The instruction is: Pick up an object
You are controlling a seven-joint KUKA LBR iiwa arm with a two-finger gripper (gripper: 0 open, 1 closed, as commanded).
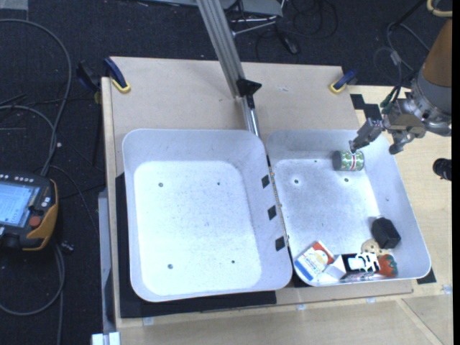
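Observation:
My gripper hangs over the far right rim of the right bin, its two fingers spread open with nothing between them. The left fingertip ends just above a small green and white can that lies on its side on the bin floor. A black block rests near the bin's right wall. Along the front edge lie a blue, white and orange packet, a black and white item and a red piece.
The left bin lies beside the right one on the wooden bench. A slanted metal strut runs down to the seam between the bins. A teach pendant sits off the bench at left.

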